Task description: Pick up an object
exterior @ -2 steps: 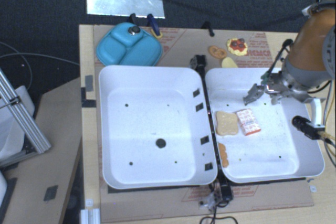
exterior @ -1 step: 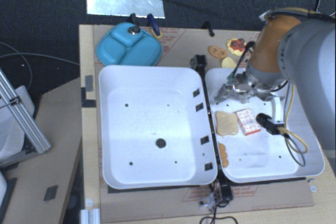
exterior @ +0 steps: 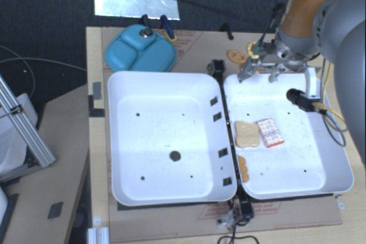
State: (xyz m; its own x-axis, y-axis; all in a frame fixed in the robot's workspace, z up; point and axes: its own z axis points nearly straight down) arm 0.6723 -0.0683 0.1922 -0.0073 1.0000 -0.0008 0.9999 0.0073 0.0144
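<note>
The arm (exterior: 320, 3), grey with its orange band, reaches in over the far edge of the right bin (exterior: 337, 171), and its pincer (exterior: 262, 72) hangs above that bin's far left corner with the two metal fingers (exterior: 246, 74) spread apart and nothing between them. Taking the right bin as the landmark: near its middle lies a pale tan flat piece (exterior: 246, 135) (it looks like a slice of bread), and touching that piece's right side sits a small red-and-white packet (exterior: 270, 132). Against the bin's left wall, toward the near corner, a small orange-brown item (exterior: 243, 168) rests. Both the tan piece and the packet lie well apart from the pincer, nearer the camera. The left bin (exterior: 123, 123) adjoins the right bin's left wall and carries one dark round spot (exterior: 175, 156). Beyond it on the bench (exterior: 189, 46) lies a blue divided tray (exterior: 140, 50), and a small orange thing (exterior: 236, 56) sits just past the right bin's far left corner.
</note>
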